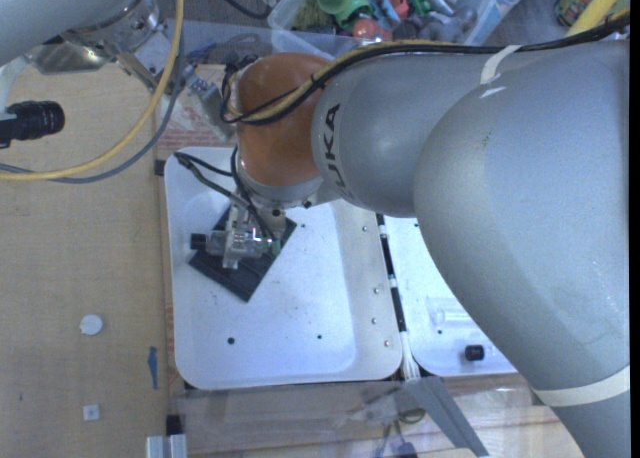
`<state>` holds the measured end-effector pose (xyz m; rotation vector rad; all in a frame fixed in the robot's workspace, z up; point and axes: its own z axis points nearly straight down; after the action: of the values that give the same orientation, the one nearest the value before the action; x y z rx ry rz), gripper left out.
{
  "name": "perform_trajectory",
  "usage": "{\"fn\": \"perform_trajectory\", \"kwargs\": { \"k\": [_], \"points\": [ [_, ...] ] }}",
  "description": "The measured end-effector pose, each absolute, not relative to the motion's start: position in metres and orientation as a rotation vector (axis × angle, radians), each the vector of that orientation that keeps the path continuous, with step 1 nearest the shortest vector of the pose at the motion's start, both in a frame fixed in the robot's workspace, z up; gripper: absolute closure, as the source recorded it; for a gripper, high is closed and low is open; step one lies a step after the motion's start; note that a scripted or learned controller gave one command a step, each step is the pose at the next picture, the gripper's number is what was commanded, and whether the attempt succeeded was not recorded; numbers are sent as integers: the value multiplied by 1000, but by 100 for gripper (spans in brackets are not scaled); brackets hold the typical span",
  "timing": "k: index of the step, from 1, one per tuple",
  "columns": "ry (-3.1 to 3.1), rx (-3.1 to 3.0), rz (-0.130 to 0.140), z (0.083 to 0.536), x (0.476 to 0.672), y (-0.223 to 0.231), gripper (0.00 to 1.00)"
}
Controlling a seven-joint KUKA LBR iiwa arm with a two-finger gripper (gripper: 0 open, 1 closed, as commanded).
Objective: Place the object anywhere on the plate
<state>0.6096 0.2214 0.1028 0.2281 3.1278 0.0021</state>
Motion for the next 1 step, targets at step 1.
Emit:
{"fn": "perform_trajectory", "kwargs": {
  "k": [1],
  "points": [
    [3135,-175,2,195,546,225,100]
  ]
}}
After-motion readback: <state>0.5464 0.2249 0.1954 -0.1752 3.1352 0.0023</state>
